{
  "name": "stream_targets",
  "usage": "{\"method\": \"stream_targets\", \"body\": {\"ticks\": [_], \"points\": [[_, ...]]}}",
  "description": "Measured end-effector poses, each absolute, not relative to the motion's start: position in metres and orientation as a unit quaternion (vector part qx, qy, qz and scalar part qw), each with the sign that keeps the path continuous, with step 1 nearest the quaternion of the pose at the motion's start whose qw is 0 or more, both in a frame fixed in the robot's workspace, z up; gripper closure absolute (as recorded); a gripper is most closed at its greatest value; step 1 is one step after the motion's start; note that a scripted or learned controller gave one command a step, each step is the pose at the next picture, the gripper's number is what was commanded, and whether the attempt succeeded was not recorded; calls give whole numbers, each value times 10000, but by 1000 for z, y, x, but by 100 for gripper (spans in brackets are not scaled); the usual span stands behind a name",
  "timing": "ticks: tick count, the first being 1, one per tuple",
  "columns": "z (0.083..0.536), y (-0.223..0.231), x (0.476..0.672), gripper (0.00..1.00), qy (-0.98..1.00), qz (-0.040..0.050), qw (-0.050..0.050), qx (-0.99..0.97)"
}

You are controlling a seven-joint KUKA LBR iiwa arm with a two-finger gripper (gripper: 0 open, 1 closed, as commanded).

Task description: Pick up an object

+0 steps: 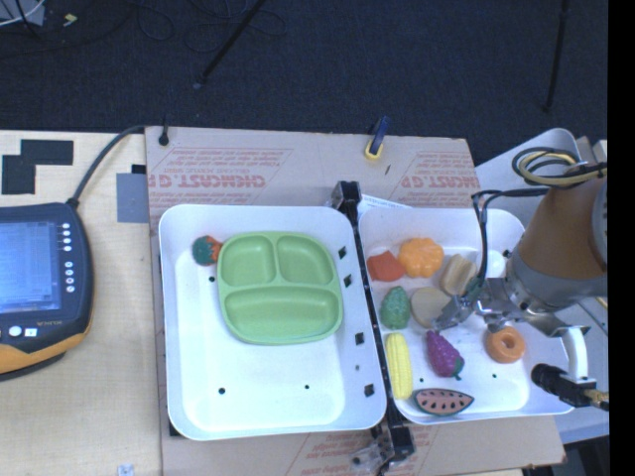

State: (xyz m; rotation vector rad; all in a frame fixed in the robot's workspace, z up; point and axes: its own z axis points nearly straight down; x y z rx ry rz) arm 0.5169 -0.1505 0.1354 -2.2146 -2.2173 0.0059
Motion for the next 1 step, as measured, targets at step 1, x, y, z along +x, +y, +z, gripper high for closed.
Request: {"method": "stream_targets", "body": {"ticks": [1], "points": [[85, -149, 517, 0, -7073, 8, 18, -7069]]}}
